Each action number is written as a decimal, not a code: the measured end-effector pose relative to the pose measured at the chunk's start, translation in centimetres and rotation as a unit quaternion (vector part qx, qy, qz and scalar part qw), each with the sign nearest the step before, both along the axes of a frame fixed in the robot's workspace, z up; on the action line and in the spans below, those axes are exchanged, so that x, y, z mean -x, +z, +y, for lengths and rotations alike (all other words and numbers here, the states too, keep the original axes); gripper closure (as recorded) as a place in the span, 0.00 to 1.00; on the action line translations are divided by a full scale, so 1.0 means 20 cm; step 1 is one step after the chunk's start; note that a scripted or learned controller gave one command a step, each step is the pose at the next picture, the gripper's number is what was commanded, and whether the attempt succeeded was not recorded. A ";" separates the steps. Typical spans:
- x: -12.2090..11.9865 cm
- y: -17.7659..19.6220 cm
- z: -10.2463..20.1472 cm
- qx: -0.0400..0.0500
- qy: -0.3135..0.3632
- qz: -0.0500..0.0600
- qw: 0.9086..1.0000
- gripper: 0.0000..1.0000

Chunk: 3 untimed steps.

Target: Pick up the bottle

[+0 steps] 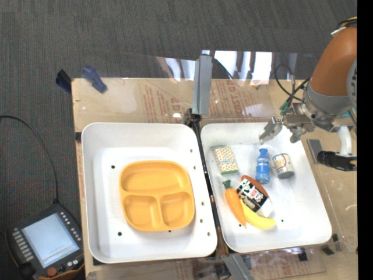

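While my end effector (284, 129) hangs spread wide and holding nothing above the right white bin's (317, 214) far edge, the small blue-capped plastic bottle (263, 166) lies ungrasped beside the tin can (282, 165), so basically nothing's done.

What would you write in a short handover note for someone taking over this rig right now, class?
Gripper: open, holding nothing, above the far edge of the right bin.
Bottle: blue, in the right bin, lying between the small can and the patterned packet, apart from the gripper.
Done: nothing; the bottle is not yet grasped.
Left: lower onto the bottle, close, lift.
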<state>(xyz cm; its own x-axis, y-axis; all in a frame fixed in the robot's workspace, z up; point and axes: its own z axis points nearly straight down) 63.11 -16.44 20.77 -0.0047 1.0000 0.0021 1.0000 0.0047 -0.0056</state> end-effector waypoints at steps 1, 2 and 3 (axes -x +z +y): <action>-0.02 -0.61 -0.17 0.000 0.046 -0.001 0.999 0.00; -0.02 -0.58 -0.17 -0.001 0.046 0.001 0.999 1.00; 0.10 -0.21 0.08 0.000 0.083 0.000 0.997 1.00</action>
